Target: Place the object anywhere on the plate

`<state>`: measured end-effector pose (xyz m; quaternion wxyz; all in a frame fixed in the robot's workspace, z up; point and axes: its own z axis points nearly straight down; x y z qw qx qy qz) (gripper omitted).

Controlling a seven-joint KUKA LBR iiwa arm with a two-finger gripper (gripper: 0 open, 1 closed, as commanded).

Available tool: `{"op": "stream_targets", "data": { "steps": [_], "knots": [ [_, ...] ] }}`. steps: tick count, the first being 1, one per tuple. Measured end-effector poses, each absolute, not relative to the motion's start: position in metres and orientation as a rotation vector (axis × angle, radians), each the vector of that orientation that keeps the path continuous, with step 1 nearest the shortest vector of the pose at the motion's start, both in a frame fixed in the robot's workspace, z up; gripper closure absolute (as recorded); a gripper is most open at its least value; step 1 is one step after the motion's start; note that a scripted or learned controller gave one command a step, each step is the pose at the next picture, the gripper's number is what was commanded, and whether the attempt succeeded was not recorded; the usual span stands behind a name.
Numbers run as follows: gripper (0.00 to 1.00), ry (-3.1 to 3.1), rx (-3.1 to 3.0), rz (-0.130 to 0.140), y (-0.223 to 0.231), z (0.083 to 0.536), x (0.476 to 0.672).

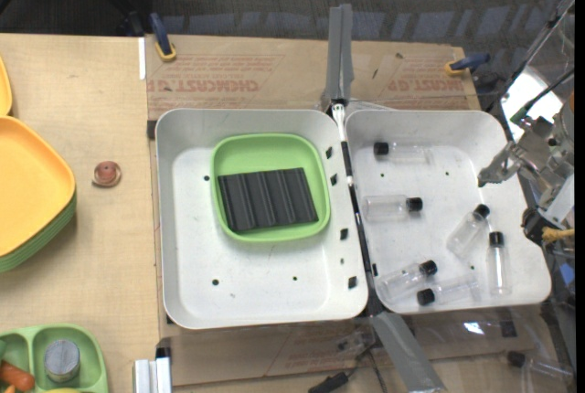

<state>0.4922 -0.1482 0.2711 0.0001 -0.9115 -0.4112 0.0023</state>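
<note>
Plate (271, 155): green, in left bin (183, 281) — dark ridged slab (267, 199) resting on it.
Vials (411, 205): clear, black-capped, scattered in right bin (457, 131), right of plate.
Pincer (498, 170): at right bin's right edge — well apart from plate; state unreadable.

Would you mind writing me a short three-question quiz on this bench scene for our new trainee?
1. True or false: the square green plastic plate lies in the left shallow white bin.
2. How many clear plastic vials with black caps lie in the right shallow white bin?
3. The ribbed dark grey rectangular slab rests on: A) the bench, B) the green plate, C) the right bin's floor.

Key
1. True.
2. Six; for example, one near the bin's top and one at its right side.
3. B.
</note>
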Motion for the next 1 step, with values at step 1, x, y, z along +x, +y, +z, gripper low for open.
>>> {"op": "stream_targets", "data": {
  "steps": [1],
  "knots": [
    [0.00,-0.965,-2.988,0.010,-0.1948,0.2373,0.5015]
  ]
}}
